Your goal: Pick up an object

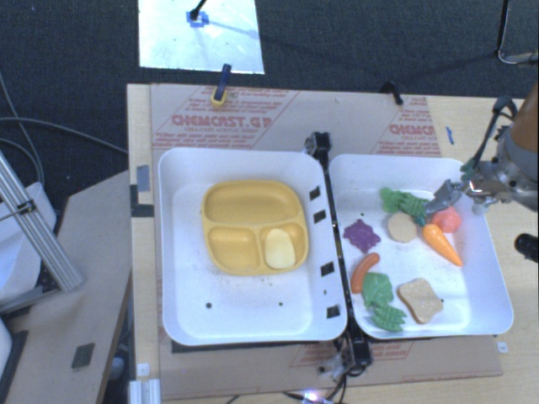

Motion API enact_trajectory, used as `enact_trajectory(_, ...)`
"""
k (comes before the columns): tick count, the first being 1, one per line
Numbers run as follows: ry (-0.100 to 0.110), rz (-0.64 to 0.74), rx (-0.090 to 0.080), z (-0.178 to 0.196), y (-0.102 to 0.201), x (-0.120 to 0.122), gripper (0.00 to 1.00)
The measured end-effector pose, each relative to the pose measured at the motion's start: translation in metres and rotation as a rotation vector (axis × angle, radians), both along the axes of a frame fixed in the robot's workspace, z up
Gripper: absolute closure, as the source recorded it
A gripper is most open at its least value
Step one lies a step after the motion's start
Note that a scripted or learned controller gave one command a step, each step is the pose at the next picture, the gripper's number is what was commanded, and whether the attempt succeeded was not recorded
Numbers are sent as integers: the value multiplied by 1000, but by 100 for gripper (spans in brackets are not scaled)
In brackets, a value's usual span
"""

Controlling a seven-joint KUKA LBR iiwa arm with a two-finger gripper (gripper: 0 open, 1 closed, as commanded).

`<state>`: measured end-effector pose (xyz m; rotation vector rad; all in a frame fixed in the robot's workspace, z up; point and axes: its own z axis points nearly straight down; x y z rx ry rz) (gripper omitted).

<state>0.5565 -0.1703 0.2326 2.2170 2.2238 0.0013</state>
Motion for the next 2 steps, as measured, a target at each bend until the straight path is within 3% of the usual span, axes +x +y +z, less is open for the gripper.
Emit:
enact_trajectory(1,7,-4,1,-155,-34,10,0)
enact_trajectory(2,-3,-1,-1,-137,-33,13,100)
